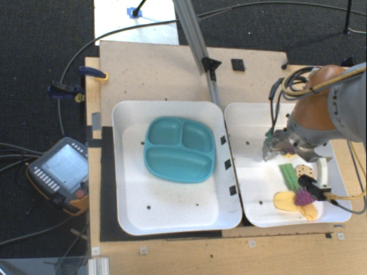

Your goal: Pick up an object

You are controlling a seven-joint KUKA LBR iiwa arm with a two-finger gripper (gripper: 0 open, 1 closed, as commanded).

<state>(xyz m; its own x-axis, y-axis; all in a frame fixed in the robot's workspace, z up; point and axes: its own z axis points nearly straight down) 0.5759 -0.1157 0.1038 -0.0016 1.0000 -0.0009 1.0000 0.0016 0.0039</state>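
Dark carpet surrounds a pale fibreboard bench that carries two shallow white bins side by side. No brand, label or writing can be read on anything; the screen of the teach pendant lying on the floor at the left is too small to make out.

Left bin: one teal divided plate, three compartments, lying flat near the bin's middle.

Right bin: a small cluster of objects in its lower right part. A green stick-shaped piece lies tilted; just beside it is a pale round piece with dark spots. Below them a yellow piece touches a purple piece, with an orange-yellow piece at their lower right.

The grey arm with its orange band reaches in from the right, over the right bin. The gripper sits low above the bin floor, up and to the left of the cluster, near the green piece but apart from it. Nothing is visible between its tips. Whether it is open or closed cannot be told from this angle.

A blue clamp grips the bench's left edge.
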